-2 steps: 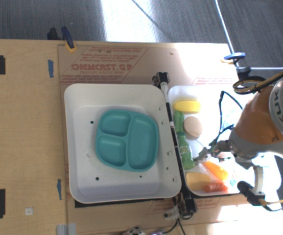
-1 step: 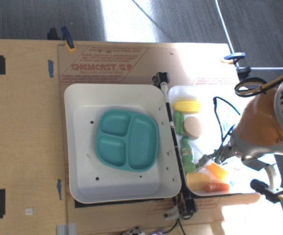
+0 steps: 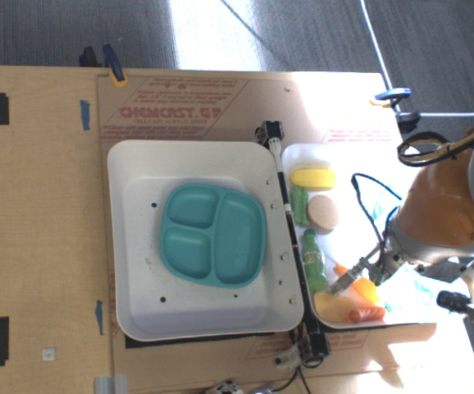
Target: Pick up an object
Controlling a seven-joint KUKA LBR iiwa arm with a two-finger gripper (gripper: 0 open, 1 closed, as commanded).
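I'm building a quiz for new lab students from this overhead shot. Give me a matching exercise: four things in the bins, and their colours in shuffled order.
Things:
1. divided plate in the left bin
2. block at the far end of the right bin
3. round item just nearer than the block
4. small piece at the right bin's near edge

Colours:
A. tan
B. red-orange
C. teal
D. yellow

Pairs: 1-C, 2-D, 3-A, 4-B

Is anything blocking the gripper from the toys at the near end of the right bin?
Nothing visible does. The gripper sits low among the orange and yellow toys in the right bin, beside the green item.
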